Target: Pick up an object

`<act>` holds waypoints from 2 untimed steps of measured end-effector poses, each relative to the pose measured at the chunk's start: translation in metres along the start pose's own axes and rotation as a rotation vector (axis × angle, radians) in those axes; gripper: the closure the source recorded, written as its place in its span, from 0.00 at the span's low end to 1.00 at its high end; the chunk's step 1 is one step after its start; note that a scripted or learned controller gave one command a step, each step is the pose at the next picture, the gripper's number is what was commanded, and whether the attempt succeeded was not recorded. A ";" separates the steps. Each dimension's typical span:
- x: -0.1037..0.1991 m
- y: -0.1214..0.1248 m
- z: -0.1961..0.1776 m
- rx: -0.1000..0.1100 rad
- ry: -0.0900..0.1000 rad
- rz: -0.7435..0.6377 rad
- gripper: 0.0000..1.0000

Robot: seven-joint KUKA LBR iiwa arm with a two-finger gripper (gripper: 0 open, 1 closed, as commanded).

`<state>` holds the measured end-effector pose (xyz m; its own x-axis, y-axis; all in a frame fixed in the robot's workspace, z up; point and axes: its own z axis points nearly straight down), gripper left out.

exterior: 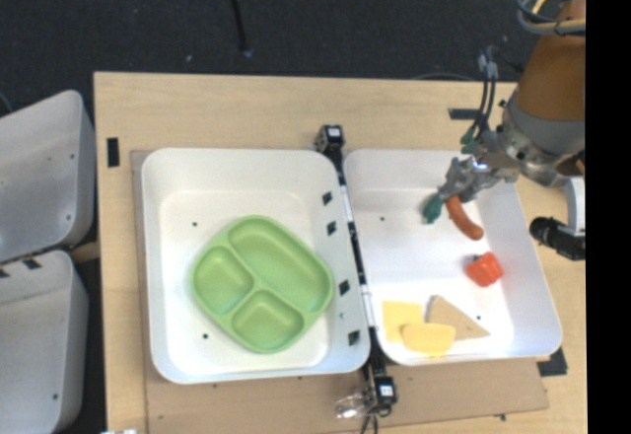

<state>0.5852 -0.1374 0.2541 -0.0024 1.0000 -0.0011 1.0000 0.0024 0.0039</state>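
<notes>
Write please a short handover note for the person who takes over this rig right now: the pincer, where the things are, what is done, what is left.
Pincer: low over the far part of the right bin, close to a teal piece and an orange-red sausage. Whether it grips anything cannot be told.
Right bin also holds a red-orange piece, a tan wedge and two yellow pieces at its near edge.
Left bin holds a green divided plate.
Done: arm brought to the objects.
Left: confirm a grasp and lift one object.
</notes>
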 end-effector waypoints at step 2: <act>0.106 0.019 0.010 0.005 0.002 -0.004 1.00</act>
<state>0.6039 -0.0312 0.2438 -0.0063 1.0000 0.0008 1.0000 0.0063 -0.0007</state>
